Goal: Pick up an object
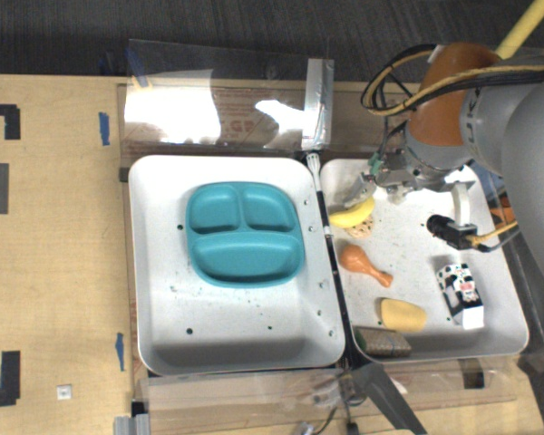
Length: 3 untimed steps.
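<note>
Seen from above at a slant: two shallow white plastic bins side by side. In the left bin, centre frame, a smooth teal three-compartment tray. In the right bin, loose pickable objects: curved yellow toy banana near the upper left corner, glossy orange drumstick-shaped toy below it, pale yellow rounded wedge lower down, small black-and-white cow figure at right, dark brush-like piece along the bottom rim. Reaching in from upper right, the grey metal gripper, just above the banana. Finger spread impossible to tell. Nothing visibly held; judged early, grasp and lift remaining.
</note>
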### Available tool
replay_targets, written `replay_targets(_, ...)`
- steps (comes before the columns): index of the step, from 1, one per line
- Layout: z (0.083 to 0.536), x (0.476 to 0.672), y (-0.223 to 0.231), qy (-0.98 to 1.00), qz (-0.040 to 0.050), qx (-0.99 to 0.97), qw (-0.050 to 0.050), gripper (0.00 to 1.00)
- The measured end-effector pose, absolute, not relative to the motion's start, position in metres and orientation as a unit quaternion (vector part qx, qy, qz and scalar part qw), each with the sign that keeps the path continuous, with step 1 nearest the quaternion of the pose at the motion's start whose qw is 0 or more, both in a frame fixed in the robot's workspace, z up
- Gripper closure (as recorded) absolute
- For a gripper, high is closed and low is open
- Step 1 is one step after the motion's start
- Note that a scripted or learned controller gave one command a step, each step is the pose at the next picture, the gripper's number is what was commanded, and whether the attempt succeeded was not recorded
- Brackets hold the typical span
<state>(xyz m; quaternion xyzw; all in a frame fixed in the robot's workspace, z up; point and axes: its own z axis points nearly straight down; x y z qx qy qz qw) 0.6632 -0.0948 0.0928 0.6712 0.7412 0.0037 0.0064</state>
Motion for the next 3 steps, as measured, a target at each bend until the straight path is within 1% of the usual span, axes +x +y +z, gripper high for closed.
replay_targets(1, 0.105, 0.666, -0.092, 0.741, 0.0078, 0.671, 0.008, 1.00)
replay_targets(2, 0.191, 0.669, -0.085, 0.729, 0.0033, 0.685, 0.004, 1.00)
replay_targets(3, 0.186, 0.667, -0.085, 0.728, 0.0006, 0.685, 0.001, 0.00)
